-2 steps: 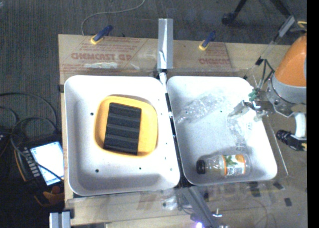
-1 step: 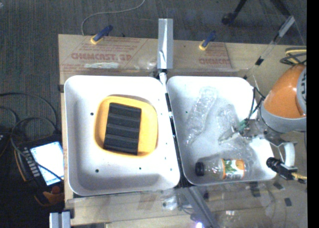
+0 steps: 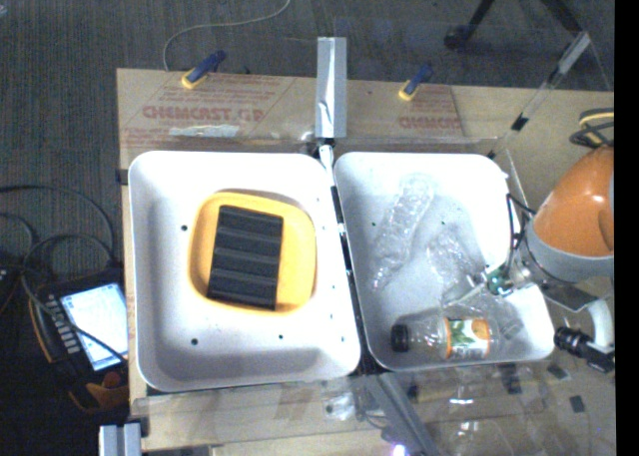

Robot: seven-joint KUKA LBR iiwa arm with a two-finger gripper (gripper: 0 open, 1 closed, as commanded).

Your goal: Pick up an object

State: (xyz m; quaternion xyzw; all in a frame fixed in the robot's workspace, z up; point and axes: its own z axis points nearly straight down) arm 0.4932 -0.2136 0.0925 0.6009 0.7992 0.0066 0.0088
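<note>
Bottles fill the right bin [image 3: 349,244]: a clear plastic bottle [image 3: 404,225] lies at a slant near the bin's middle, its narrow end toward the lower left, and a second bottle with a dark cap and an orange and green label [image 3: 449,336] lies on its side along the near wall, cap pointing left. Between them sits a heap of crumpled clear plastic [image 3: 454,259], hard to separate into single items. The grey arm with its orange band [image 3: 577,220] reaches in from the right edge, and its end effector [image 3: 496,282] sits low over the right side of this bin, just above the labelled bottle and against the crumpled plastic; whether it is released or clenched cannot be told, since clear plastic blurs it. The left bin [image 3: 150,244] holds a yellow rounded square tray with a black ribbed block [image 3: 245,256] on it. Both white bins rest side by side on a wooden surface [image 3: 150,95], where two yellow and blue clamps [image 3: 203,69] grip the far edge.
</note>
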